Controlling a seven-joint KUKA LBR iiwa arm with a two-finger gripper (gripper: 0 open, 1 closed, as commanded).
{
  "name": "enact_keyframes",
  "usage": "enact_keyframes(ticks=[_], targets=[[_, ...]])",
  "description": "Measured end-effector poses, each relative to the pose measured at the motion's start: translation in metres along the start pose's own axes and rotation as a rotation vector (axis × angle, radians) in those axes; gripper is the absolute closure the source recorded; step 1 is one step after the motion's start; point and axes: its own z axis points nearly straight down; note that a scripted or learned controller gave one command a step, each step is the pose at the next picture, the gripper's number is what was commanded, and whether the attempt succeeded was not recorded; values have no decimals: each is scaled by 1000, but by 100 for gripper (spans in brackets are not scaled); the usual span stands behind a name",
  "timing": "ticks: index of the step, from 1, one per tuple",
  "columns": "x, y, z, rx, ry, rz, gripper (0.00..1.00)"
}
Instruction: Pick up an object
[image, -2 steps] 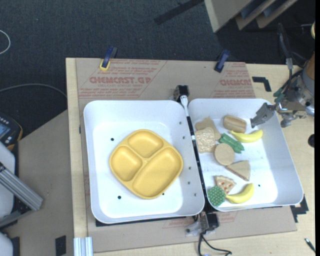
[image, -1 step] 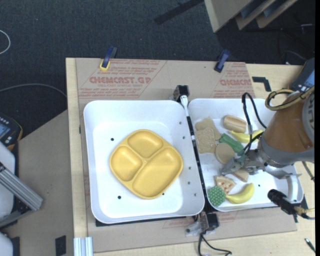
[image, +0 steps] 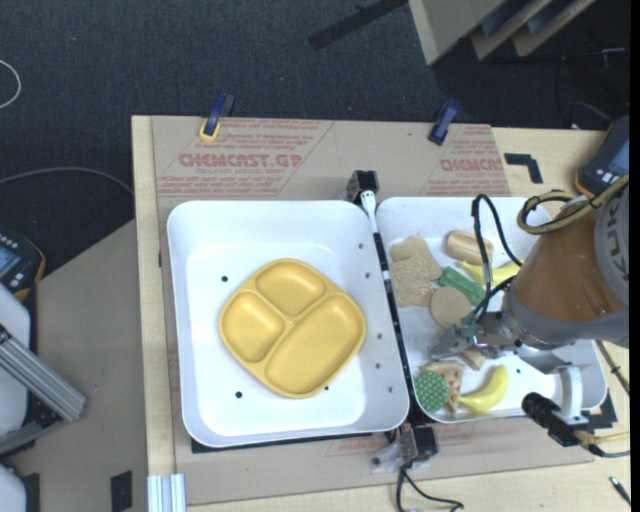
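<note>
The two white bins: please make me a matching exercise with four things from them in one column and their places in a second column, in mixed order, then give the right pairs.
Things:
1. yellow plate
2. banana
3. bread slice
4. bread roll

Places:
A. near edge of the right bin
B. far part of the right bin, close to the divider
C. middle of the left bin
D. far part of the right bin, to the right of the bread slice

Pairs: 1-C, 2-A, 3-B, 4-D
</note>
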Motion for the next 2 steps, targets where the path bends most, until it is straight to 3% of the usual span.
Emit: enact_keyframes(ticks=[1, 2], targets=[[-1, 0, -10, -1, -2, 1, 100], [85, 11, -105, -7, 3, -12, 100]])
